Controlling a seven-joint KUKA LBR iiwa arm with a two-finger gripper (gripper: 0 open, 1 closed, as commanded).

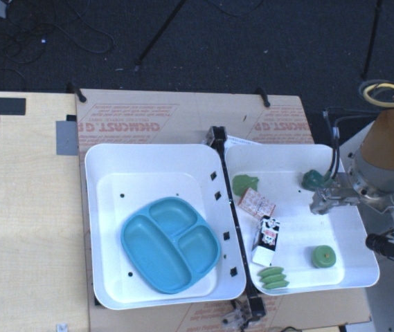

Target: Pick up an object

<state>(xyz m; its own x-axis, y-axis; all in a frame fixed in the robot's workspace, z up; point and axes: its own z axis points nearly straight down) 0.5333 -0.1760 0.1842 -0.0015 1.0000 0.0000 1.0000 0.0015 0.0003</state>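
Observation:
The right bin point(300, 159) holds several small objects. A green leafy piece point(245, 183) lies at its upper left, with a red-and-white packet point(257, 203) just below it. A black-and-white carton point(267, 238) sits near the bin's left wall, and green pea pods point(273, 277) lie at the front. A round green item point(324, 256) rests at the lower right. A teal object point(313, 179) sits at the right side, just above my gripper point(320, 205). The gripper hangs low over the bin's right edge, with nothing seen in it.
The left bin point(113, 164) carries a blue divided plate point(170, 243). A black divider with clips point(227, 206) runs between the bins. Cardboard point(155, 120) lies under both bins, a wooden bench top point(23, 213) stretches to the left, and cables point(334, 158) hang by the arm.

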